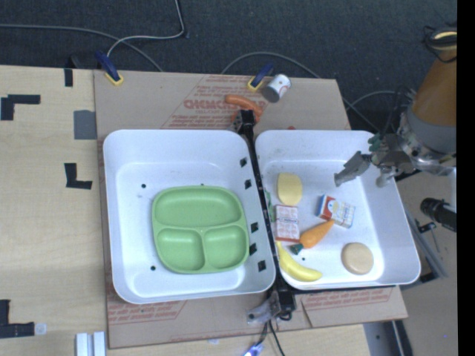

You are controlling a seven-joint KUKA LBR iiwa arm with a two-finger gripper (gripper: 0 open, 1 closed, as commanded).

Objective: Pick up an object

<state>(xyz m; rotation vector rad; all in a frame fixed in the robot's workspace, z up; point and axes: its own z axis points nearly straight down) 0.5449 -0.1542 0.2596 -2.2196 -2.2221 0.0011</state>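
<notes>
While the arm reaches in from the right, its tool (pixel 361 166) hovers over the right bin (pixel 386 199), apparently above the objects; whether its fingers are open or closed is unclear. Nearest is a small carton (pixel 337 211), just below-left of the tool. Beyond it an orange carrot (pixel 316 233) lies diagonally.

A robotics lab, by the look of it: two white bins (pixel 119 199) sit on a cardboard sheet (pixel 185 102) clamped to a wooden bench (pixel 37 221) marked with black tape (upper left of the frame), cables (pixel 148 35) trail over dark carpet (pixel 312 21), and an industrial arm (pixel 434 102) enters at right.
</notes>
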